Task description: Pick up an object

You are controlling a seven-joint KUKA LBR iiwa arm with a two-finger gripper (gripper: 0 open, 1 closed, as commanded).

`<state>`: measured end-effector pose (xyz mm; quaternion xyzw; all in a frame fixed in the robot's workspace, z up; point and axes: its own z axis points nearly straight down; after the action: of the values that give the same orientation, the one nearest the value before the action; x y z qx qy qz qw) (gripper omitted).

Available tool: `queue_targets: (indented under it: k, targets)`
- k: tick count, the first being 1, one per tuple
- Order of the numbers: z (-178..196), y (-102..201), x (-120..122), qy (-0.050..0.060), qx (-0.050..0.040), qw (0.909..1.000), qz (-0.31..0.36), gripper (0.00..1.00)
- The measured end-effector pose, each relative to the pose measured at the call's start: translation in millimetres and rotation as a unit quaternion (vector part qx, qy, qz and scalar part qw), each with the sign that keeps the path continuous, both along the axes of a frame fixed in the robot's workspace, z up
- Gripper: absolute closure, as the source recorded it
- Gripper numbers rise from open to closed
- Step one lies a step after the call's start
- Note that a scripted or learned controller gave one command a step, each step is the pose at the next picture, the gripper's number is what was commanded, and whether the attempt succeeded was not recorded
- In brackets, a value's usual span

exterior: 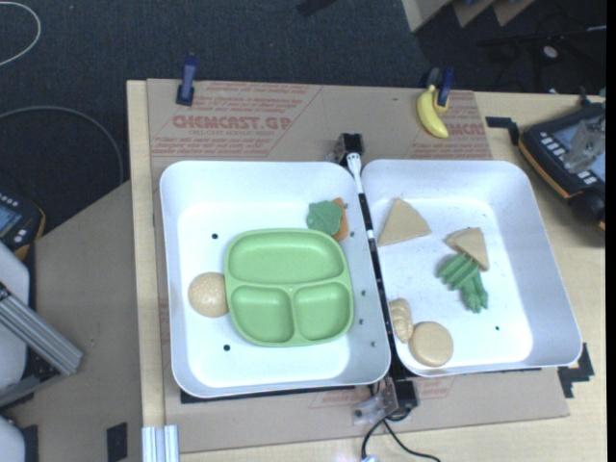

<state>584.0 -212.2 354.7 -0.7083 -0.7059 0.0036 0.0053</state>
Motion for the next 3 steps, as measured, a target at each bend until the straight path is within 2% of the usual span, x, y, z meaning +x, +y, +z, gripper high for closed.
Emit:
queue_targets:
  k: [1,2,3]
  targets:
    - [124,-14,-50,-0.014,-0.0051,0.9999,0.0,1.0]
    - [6,-11,-7,-0.003,-0.0001,1.0,0.003,1.0]
    - [133,-12,-40,-0.014,-0.0048,0.9999,0.002,1.0]
